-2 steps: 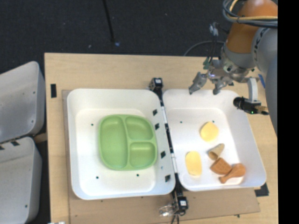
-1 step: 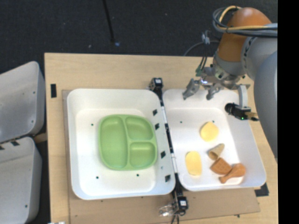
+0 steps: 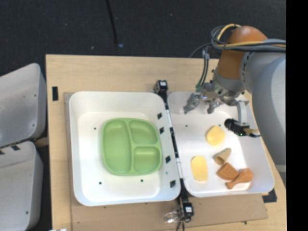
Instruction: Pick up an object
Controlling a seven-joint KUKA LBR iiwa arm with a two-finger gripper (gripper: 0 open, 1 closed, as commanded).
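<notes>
Nothing is picked up yet. The pincer [image 3: 201,104] hangs wide apart and holds nothing, over the far end of the right bin [image 3: 257,189]. The yellow pieces [image 3: 215,135] lie nearby, untouched.

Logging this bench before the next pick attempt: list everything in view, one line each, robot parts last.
Bins: 2, white, side by side on the bench.
Divided tray: 1, green, left bin.
Yellow pieces: 2, yellow, right bin.
Brown pieces: 3, tan to orange-brown, right bin's near right corner.
Bench: 1, light wood.
Arm: 1, grey with orange band, right.
Gripper: 1, dark metal, above right bin's far end, holding nothing, fingers spread.
</notes>
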